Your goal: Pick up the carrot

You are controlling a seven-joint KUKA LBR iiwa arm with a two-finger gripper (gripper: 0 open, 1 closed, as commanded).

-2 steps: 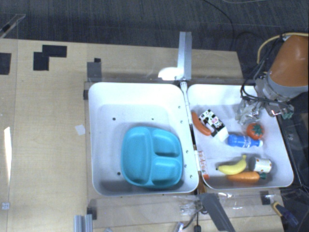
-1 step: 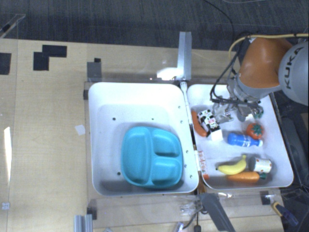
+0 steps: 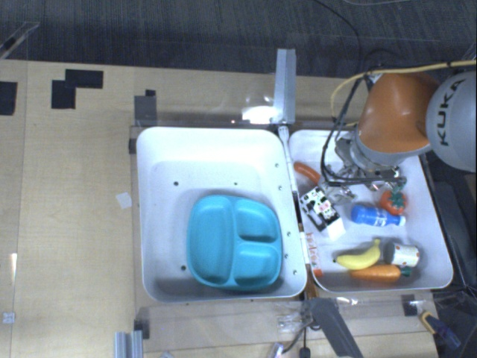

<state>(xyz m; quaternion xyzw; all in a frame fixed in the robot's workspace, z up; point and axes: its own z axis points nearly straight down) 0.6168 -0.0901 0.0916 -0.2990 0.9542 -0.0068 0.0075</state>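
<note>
Hovering over the back of the right bin (image 3: 436,222), our claw (image 3: 367,179) hides whether it is open or closed, so we should bring it forward to the carrot (image 3: 375,273) lying along the front wall, just beside the banana (image 3: 360,256), and close across its width.

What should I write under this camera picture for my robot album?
Robot arm hovering over the right bin, with the carrot lying beside a banana.
</note>
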